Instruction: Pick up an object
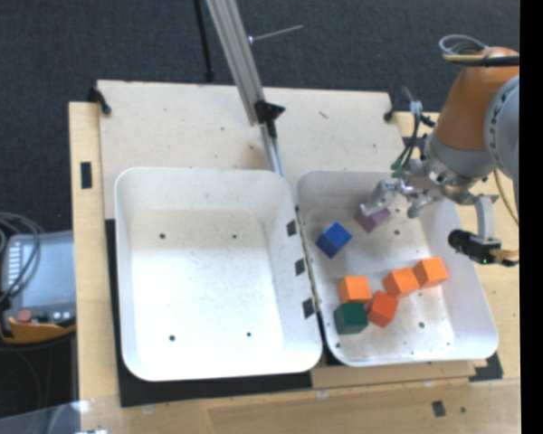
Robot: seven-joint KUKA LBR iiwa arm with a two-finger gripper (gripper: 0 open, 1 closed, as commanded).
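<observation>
The claw hangs over the far part of the right bin, above and just right of the purple block; whether it touches the block cannot be told. Whether its parts stand apart or together cannot be told either.

From the purple block, the blue block lies near, toward the left bin. Three orange blocks, a red block and a green block cluster toward the near edge. No legible writing is visible.

Both bins rest on a pale wooden bench over dark carpet.
</observation>
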